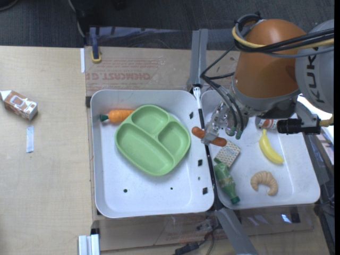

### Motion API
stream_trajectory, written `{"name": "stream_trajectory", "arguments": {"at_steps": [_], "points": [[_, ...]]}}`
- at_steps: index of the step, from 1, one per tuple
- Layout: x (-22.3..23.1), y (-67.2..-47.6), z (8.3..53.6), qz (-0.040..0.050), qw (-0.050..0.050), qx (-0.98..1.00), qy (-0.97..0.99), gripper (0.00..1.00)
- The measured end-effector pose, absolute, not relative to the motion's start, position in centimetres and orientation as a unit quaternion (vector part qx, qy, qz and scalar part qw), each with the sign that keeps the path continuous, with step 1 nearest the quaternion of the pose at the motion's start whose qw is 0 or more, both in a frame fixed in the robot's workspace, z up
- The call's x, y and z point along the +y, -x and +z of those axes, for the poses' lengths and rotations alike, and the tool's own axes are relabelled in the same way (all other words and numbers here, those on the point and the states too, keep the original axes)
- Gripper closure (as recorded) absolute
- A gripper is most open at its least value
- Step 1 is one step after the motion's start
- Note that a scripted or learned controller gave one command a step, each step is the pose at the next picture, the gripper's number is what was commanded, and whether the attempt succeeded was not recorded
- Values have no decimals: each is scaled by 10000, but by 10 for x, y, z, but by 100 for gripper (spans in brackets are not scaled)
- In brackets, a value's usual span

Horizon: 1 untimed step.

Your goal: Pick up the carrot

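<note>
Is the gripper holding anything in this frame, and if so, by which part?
It cannot be told. The gripper hangs right over a hot dog on the divide between the bins. The carrot lies apart in the left bin, beside the green plate.

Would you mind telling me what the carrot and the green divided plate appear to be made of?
The carrot looks like moulded plastic: even orange, smooth, faintly glossy. The green divided plate seems matte plastic or silicone, going by its uniform colour and soft, rounded rims.

a light wooden bench (42, 195) meets a brown cardboard sheet (138, 70) printed with reversed lettering, dark carpet (159, 7) lying beyond them.
</note>
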<state>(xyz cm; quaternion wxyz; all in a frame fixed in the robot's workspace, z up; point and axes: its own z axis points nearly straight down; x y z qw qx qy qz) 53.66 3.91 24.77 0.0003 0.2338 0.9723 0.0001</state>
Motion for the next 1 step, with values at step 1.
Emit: {"name": "stream_trajectory", "arguments": {"at_steps": [1], "points": [[38,-538,257,4,11,9717,-2362,100]]}}
